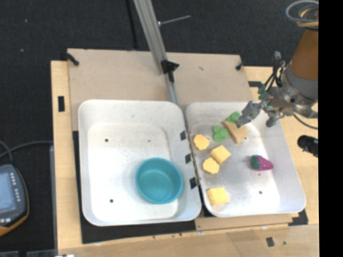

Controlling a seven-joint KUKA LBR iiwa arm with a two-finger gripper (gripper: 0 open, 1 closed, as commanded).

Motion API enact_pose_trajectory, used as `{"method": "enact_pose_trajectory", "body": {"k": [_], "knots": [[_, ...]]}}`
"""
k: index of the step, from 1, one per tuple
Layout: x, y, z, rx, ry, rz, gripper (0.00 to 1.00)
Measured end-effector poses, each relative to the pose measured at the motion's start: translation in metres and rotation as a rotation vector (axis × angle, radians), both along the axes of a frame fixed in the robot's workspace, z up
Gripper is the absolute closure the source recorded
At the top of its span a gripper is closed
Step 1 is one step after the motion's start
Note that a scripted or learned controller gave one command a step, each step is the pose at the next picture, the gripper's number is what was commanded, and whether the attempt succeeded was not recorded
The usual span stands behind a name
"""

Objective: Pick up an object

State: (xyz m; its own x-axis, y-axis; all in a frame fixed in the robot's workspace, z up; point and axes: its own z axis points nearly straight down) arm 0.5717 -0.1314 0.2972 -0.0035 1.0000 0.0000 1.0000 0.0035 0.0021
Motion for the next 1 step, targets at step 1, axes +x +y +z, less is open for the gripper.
{"method": "enact_pose_trajectory", "body": {"k": [1], "knots": [[0.0000,0.0000,0.0001,0.000,0.000,-0.001,0.00]]}}
